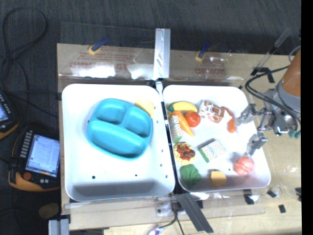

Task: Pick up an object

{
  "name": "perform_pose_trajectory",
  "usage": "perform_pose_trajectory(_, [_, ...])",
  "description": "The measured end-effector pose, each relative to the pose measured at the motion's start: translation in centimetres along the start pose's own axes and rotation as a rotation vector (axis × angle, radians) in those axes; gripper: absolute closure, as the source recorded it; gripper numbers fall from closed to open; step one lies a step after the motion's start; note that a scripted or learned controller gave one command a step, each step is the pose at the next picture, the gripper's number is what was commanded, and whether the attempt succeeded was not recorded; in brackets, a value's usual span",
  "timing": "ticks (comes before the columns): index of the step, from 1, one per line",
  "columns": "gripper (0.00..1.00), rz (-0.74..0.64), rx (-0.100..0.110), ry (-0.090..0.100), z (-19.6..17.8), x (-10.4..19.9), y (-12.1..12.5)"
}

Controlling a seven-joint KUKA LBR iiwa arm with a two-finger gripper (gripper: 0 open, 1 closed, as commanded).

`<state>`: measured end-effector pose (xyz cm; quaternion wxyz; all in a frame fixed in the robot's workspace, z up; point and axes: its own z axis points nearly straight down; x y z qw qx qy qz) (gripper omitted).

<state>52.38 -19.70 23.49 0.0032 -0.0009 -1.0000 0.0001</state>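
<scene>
My gripper (250,129) hangs over the right edge of the right bin (254,180), open, with nothing between its fingers (244,114). A small orange piece (231,125) lies just left of it. A pinkish-red fruit (244,165) sits below the lower finger. Further left in this bin lie a red-and-white carton (215,111), a tomato (192,118), a carrot (184,124), a banana (182,105), a pizza slice (185,152), a green-and-white box (212,149), a green leafy toy (190,172) and a yellow block (218,176).
The left bin (78,180) holds a blue divided plate (120,127) with a yellow piece (145,105) at its upper right. A ridge (165,146) separates the two bins. Cables (264,77) trail by the arm at the right. Devices (36,155) lie off the bench at the left.
</scene>
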Motion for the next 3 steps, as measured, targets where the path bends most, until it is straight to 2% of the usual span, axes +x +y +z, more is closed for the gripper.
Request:
perform_pose_trajectory(1, [0.00,0.040,0.000,0.001,2.9,3.5,3.0])
perform_pose_trajectory(2, [0.00,0.267,0.002,-0.018,13.4,1.8,6.4])
perform_pose_trajectory(3, [0.00,0.298,0.001,-0.023,14.5,-6.3,3.9])
